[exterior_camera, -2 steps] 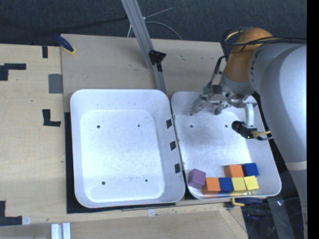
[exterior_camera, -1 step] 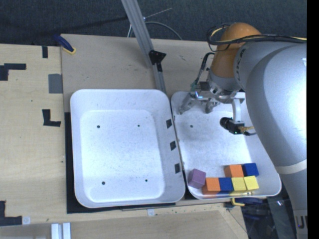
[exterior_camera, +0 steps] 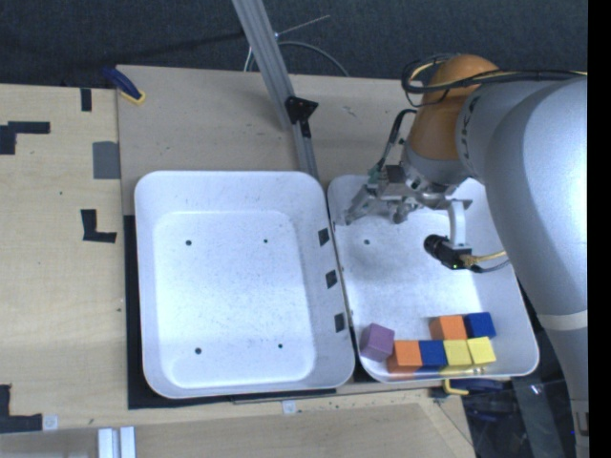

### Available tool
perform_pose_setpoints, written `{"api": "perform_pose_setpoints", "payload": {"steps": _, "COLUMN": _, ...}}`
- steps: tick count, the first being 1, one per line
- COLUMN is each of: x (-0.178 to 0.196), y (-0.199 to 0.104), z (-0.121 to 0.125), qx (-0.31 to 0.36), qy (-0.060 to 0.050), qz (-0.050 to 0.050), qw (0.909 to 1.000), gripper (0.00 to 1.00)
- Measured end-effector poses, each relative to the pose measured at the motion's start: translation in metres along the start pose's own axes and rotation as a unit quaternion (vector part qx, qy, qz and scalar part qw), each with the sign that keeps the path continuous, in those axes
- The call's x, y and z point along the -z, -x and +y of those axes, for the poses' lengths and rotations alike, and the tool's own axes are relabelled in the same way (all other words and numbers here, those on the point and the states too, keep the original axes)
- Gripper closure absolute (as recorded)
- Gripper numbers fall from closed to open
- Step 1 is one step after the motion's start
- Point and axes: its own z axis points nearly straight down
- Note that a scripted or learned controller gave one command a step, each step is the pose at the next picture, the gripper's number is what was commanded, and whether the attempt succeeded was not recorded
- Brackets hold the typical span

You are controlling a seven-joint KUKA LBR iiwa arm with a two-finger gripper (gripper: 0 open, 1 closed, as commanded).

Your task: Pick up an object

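Several small blocks lie in a cluster along the near edge of the right bin (exterior_camera: 420,284): a purple block (exterior_camera: 378,340), an orange block (exterior_camera: 408,353), a blue block (exterior_camera: 432,353), yellow blocks (exterior_camera: 468,352), and behind them another orange (exterior_camera: 447,328) and blue one (exterior_camera: 479,324). My gripper (exterior_camera: 376,212) hangs over the far left part of that bin, well away from the blocks. Its fingers (exterior_camera: 352,214) are spread open with nothing between them.
The left bin (exterior_camera: 153,256) sits beside the right one, their rims touching. A slanted metal pole (exterior_camera: 270,60) ends at a black clamp just behind the bins. A black part with a yellow cable (exterior_camera: 449,251) hangs off the wrist over the right bin.
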Motion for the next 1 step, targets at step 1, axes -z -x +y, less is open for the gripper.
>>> {"api": "perform_pose_setpoints", "payload": {"steps": 1, "x": 0.0008, "y": -0.0004, "z": 0.0013, "qx": 0.0, "qy": 0.001, "qz": 0.0, "qw": 1.0, "gripper": 0.0}}
